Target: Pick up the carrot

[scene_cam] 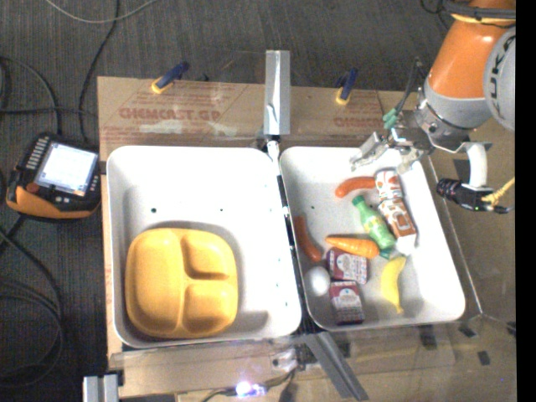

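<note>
Cardboard-backed bench holds both bins; my gripper (387,146) hovers spread and empty over the right bin (452,296); carrot (353,245) looks light, rigid, slick; I'd pinch mid-body.

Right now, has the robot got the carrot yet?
Not yet. The carrot lies in the right bin, between the green bottle and a dark red packet. The gripper hangs over the bin's far edge, with nothing seen between its fingers. It has yet to reach the carrot, grab it and lift it.
</note>
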